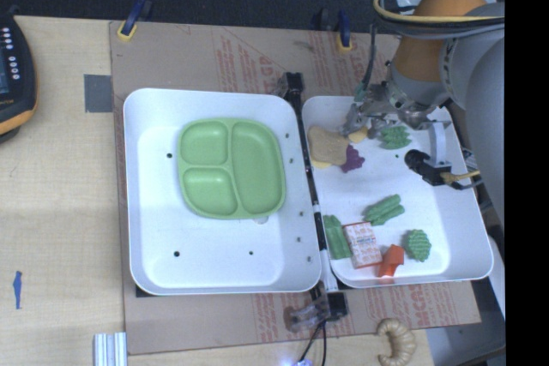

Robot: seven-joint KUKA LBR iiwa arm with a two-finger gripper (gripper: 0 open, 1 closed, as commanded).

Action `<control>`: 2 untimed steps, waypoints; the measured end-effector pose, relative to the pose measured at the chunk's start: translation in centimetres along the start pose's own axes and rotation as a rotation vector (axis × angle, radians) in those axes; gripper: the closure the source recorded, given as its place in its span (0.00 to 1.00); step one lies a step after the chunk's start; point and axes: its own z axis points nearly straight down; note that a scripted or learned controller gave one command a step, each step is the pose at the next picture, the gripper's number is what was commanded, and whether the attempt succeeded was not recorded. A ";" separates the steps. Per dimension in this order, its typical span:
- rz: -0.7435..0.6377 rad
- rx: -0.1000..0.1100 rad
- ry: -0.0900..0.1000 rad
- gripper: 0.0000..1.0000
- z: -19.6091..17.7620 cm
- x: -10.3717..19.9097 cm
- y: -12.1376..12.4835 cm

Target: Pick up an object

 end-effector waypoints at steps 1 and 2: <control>0.003 0.008 0.007 1.00 -9.1 3.7 -5.5; 0.001 0.009 0.004 1.00 -8.3 8.6 -3.5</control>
